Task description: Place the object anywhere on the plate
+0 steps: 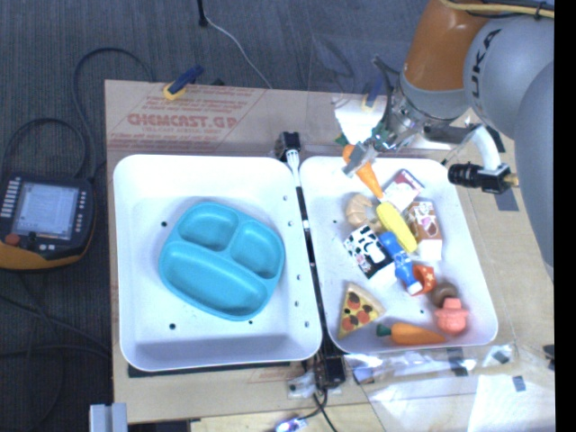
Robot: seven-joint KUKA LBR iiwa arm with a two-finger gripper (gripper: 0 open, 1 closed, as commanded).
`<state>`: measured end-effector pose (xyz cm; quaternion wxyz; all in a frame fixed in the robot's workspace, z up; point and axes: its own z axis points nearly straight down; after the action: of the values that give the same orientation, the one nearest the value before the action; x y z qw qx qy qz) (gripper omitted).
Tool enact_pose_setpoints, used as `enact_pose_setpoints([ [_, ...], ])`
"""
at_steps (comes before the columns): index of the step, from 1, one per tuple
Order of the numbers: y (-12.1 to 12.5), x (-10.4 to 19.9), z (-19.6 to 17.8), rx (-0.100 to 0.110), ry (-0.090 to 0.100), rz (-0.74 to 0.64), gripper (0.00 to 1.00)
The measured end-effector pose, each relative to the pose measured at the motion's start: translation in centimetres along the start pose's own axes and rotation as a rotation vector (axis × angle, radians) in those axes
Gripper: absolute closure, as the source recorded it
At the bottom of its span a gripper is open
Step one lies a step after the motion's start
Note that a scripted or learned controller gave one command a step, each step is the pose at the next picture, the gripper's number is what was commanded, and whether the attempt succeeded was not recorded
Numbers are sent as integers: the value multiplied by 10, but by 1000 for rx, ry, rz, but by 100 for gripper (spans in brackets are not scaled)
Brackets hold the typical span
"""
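I see the tool point(364, 156) at the upper left corner of the right bin point(481, 277), just by the orange carrot point(367, 178) that lies there. The fingers look slightly apart around the carrot's top end, but I cannot tell if they really grip it, so I treat the carrot as not yet secured.

The carrot is the thing I aim for, I judge. Its long axis runs diagonal, thick end up-left under the tool, thin tip pointing down-right toward the yellow piece point(396, 226) in the bin's middle. It lies flat, touching or nearly touching the neighbours below.

To do this step well: close across the short width, not along the length, lift straight up so the tip does not drag other toys, then move left of the right bin to the blue plate point(222, 257) in the left bin point(135, 331). Any compartment is ok, approx. centre is safest.
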<state>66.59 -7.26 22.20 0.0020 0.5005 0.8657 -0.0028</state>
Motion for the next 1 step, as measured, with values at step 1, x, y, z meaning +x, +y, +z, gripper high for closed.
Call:
enact_pose_setpoints([
  [1, 0, 0, 0, 0, 0, 0, 0],
])
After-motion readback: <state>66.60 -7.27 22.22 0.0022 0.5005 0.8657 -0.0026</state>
